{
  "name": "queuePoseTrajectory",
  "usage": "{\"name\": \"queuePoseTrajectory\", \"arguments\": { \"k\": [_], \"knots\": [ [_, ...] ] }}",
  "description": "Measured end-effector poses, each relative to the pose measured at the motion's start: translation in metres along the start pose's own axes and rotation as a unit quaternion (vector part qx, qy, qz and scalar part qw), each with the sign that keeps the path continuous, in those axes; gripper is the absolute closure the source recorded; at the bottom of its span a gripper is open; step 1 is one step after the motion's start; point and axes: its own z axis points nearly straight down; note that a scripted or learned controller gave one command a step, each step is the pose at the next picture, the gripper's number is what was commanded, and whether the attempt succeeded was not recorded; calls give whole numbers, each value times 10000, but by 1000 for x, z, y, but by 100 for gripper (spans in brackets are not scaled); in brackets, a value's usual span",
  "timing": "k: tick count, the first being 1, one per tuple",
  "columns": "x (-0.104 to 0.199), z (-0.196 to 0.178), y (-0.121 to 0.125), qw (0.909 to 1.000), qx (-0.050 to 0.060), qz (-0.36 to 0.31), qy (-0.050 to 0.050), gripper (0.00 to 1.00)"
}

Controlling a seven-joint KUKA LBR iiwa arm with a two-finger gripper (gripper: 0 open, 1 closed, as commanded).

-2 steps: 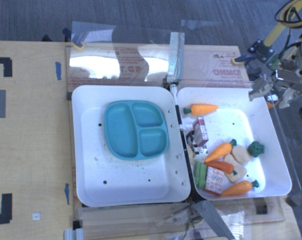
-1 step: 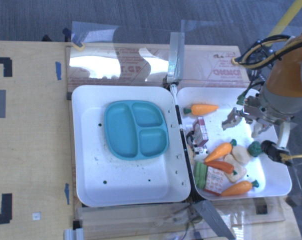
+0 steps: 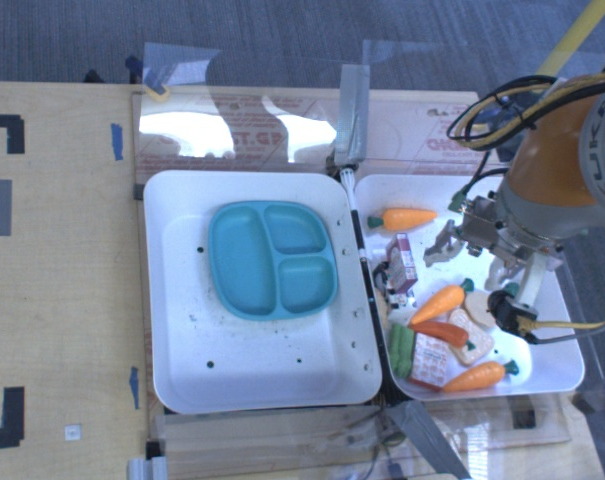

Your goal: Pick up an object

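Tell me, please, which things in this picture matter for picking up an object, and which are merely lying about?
For the job:
gripper, above the right bin
three carrots
small carton
red-and-white packet
green item

Lying about:
blue divided plate in the left bin
blue tape on the bench

1. The scene is brightly and evenly lit from above; colours read clearly across the frame.
2. Strong white glare lies on the clear plastic sheet [image 3: 237, 128] in the upper middle of the frame; it washes out the print beneath.
3. The left bin [image 3: 172, 298] shows only soft, faint shadows along its inner walls; the blue plate [image 3: 272, 258] casts almost none.
4. The right bin [image 3: 557, 353] is darker under the arm [image 3: 552, 168]; detail among the crowded items there is slightly soft.
5. Overall sharpness is modest, a little grainy.
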Motion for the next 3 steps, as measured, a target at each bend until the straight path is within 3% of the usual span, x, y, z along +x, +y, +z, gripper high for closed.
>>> {"name": "queuePoseTrajectory", "arguments": {
  "k": [2, 3],
  "knots": [
    [-29, 82, 0, 9905, -51, -1372, -5, 0],
    [-29, 73, 1, 9907, -61, -1359, -6, 100]
  ]
}}
